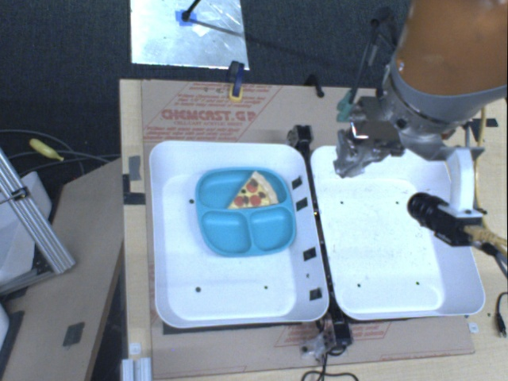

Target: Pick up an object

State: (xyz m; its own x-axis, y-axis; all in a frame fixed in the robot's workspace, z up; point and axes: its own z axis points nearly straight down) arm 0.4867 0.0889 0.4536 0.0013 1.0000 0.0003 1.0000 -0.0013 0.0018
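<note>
While the jaws hover over one bin [381, 244] — gap can't be told — it's approach stage imo, needing a swing across to the pizza slice [255, 190] on the blue plate [238, 232], well apart from them.

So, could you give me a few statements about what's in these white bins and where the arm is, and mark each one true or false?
1. The blue plate sits in the left bin. True.
2. The pizza slice lies in the right bin. False: it lies on the blue plate, in the wide compartment at its far side.
3. The gripper is above the blue plate. False: it is over the far left corner of the right bin.
4. The blue plate is divided into three compartments. True.
</note>
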